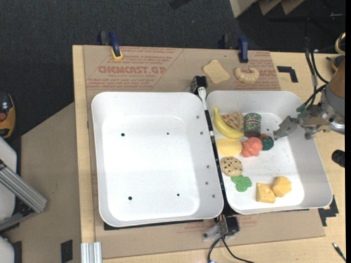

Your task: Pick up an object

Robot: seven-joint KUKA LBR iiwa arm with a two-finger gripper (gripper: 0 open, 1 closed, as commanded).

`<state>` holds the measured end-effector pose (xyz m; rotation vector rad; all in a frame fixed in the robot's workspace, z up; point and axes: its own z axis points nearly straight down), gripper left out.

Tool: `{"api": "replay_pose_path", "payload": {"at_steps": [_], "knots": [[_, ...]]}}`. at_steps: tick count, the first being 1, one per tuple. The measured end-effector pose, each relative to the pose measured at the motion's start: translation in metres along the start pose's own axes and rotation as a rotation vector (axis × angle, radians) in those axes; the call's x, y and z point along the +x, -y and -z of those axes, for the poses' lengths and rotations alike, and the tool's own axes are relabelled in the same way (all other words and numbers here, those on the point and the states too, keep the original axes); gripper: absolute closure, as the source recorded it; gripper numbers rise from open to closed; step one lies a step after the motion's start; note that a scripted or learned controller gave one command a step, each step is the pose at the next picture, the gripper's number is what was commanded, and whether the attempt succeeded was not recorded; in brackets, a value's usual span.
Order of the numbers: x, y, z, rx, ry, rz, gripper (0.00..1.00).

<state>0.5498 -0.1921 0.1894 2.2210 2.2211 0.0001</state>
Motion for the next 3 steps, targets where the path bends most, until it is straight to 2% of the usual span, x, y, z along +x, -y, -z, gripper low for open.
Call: {"api": "replay_pose_path", "payload": {"at_steps": [1, 2, 3], "knots": [[-0.012, -0.095, -0.091, -0.005, 0.002, 0.004, 0.0], [0.065, -0.118, -0.105, -0.004, 0.0, 0.006, 0.0], [0.128, -0.119, 0.003, -0.011, -0.001, 0.007, 0.0]]}}
